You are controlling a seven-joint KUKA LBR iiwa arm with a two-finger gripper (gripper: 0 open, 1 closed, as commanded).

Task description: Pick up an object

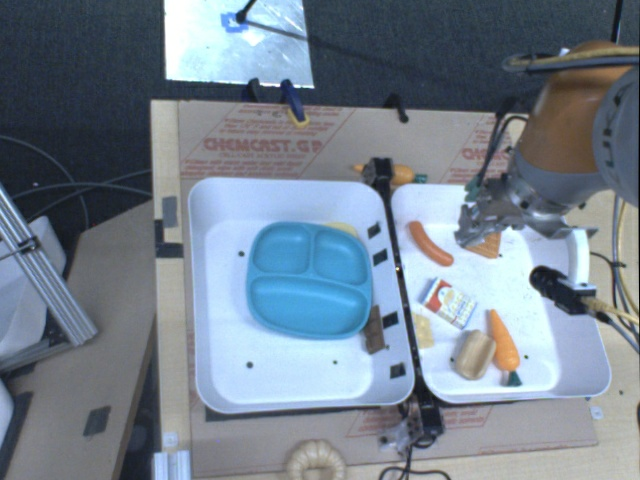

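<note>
In the upper right of the frame the tool (480, 226) sat low in the right bin (585, 368), pressed over an orange wedge (487, 246), probably for grasping; whether it gripped it I cannot tell. A sausage (430, 244) lay just left.

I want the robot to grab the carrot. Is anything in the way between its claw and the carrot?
Nothing visible blocks it. The gripper hovers near the right bin's back, by an orange wedge. The carrot lies toward the front, with bare floor between. The small box sits off to the side.
</note>
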